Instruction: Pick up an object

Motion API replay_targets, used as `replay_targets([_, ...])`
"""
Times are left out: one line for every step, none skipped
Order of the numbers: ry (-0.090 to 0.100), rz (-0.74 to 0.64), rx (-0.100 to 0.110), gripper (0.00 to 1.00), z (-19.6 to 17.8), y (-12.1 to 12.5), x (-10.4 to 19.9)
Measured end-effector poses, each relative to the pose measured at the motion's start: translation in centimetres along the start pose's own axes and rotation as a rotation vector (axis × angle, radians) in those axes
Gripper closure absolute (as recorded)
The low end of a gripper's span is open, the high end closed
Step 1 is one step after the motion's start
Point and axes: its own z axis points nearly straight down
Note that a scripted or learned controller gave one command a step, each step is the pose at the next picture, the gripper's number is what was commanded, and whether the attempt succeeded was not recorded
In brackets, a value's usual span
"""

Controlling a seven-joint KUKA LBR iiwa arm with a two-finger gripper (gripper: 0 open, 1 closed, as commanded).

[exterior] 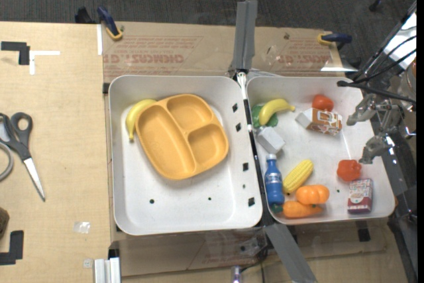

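Observation:
My gripper [363, 134] hangs over the right edge of the right bin [301, 87], open, with nothing between its fingers. A red fruit [348, 169] lies just below it and a red-and-white box [359, 195] further down. To its left are an orange-and-white carton [326, 121] and a red tomato [322, 102]. Further left in that bin lie a corn cob [297, 175], an orange [312, 194], a blue bottle [273, 179], a grey block [270, 140] and a banana [275, 109].
The left bin [132, 209] holds a yellow divided plate [182, 136] and a second banana [136, 116]. Scissors [23, 149] lie on the wooden bench at far left. Blue clamps [109, 22] hold cardboard behind the bins. Cables and arm parts crowd the right edge.

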Motion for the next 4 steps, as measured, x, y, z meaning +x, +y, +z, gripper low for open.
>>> replay_targets([-0.001,0.137,0.0,0.0,13.3,-1.5,1.9])
replay_targets([0.001,0.176,0.0,0.0,13.4,-1.5,3.3])
replay_targets([0.001,0.225,0.0,0.0,13.3,-1.1,5.8])
replay_targets([-0.001,0.264,-0.001,0.0,12.6,3.3,-7.0])
